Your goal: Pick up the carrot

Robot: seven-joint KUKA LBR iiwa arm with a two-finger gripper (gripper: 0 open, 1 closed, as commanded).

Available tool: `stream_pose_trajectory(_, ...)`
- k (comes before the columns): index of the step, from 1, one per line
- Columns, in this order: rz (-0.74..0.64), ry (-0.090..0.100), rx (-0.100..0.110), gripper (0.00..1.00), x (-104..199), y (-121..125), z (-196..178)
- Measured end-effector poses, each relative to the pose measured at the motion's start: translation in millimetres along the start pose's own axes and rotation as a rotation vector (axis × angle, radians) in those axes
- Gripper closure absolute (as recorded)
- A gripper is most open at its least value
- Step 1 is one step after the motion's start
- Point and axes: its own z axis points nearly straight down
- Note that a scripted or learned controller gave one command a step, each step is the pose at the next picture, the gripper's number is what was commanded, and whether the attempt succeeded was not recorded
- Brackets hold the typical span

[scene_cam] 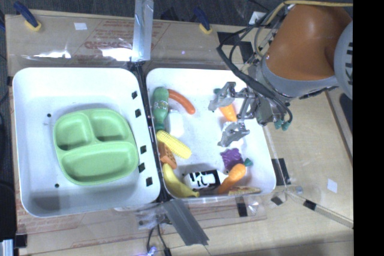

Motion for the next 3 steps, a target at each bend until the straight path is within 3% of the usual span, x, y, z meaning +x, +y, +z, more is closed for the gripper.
stream_pose_trajectory(1, -0.311, 0.003, -0.003, 0.00, -15.5, -62.2, 55.0)
stream_pose_trajectory(2, -0.054, 0.000, -0.002, 0.00, -71.1, -89.8, 187.9)
stream_pose_trajectory(3, -0.063, -0.005, 0.000, 1.00, -73.6, -88.0, 175.7)
